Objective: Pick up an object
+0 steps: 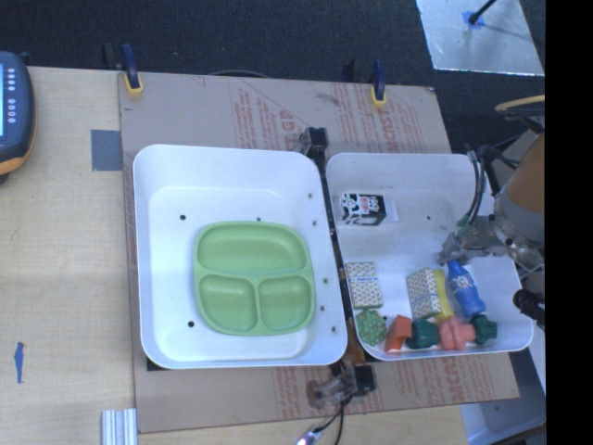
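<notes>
**Arm at the right bin's edge, objects clustered along the near wall**

Nearest you, along the front wall of the right bin (422,168), you have a row of small objects: a green patterned piece (371,325), an orange block (398,333), a dark green toy (426,333), a pink piece (453,333) and another dark green piece (485,328). Just behind them lie a patterned box (362,284), a second patterned box (423,292) with a yellow block (443,294) touching its right side, and a blue bottle (464,289) lying tilted.

The jaws (460,246) sit just above the bottle's far end; you cannot tell whether they are wide or narrow, and nothing shows between them.

Farther back in that bin, a black-and-white carton (362,208) lies apart from the rest.

In the left bin (153,248) you see a green divided plate (252,277). Both bins rest on the tabletop (65,276).
</notes>
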Controlling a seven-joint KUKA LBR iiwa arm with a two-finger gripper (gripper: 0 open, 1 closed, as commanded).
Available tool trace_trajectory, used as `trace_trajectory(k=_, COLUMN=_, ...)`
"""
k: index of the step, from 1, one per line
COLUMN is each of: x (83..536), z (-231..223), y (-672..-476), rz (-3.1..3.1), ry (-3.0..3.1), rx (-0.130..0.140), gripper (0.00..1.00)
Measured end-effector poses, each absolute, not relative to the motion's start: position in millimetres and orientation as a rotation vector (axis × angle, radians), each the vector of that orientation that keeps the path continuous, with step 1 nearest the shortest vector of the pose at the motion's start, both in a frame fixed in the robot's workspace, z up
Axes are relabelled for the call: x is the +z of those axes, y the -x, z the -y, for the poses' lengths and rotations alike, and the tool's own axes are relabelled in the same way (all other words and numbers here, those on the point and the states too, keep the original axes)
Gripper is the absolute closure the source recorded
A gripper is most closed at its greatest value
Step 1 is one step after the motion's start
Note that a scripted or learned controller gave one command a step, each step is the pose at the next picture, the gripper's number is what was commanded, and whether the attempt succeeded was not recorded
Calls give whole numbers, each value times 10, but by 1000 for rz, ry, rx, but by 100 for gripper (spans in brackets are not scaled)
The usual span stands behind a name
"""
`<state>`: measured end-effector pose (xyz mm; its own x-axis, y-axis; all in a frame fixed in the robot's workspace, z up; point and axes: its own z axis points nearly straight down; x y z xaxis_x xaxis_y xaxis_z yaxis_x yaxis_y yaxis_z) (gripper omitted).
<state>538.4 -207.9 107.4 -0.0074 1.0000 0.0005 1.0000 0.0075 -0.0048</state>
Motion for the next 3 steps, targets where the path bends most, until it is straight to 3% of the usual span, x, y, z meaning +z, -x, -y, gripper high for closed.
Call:
trace_trajectory(k=1, x=1832, z=1437, y=-5235, rz=2229, ry=2213, rx=-2, gripper=100)
trace_trajectory(k=2, x=2346, z=793, y=-5364, rz=2230, ry=2213, rx=-2, gripper=100)
trace_trajectory(k=3, x=2222, z=70, y=-5520, rz=2232, ry=2209, rx=2, gripper=100)
